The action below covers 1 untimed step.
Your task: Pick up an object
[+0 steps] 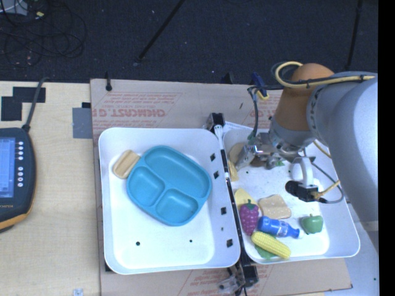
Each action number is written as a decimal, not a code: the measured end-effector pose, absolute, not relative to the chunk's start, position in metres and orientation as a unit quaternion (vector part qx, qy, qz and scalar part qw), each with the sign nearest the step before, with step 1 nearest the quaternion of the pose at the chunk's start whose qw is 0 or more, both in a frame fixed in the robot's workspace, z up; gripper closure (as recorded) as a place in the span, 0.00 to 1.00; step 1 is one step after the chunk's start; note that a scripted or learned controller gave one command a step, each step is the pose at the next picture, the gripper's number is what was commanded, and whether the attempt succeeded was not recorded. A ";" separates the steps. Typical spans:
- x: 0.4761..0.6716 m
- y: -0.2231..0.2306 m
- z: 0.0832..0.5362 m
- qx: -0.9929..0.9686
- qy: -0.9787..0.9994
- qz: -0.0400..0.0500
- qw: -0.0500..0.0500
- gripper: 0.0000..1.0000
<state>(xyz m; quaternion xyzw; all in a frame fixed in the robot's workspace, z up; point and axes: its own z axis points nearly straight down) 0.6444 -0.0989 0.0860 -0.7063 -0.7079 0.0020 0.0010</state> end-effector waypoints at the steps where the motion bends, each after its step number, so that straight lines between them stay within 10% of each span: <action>1: 0.644 -0.128 0.086 -0.708 -0.706 0.001 0.001 0.00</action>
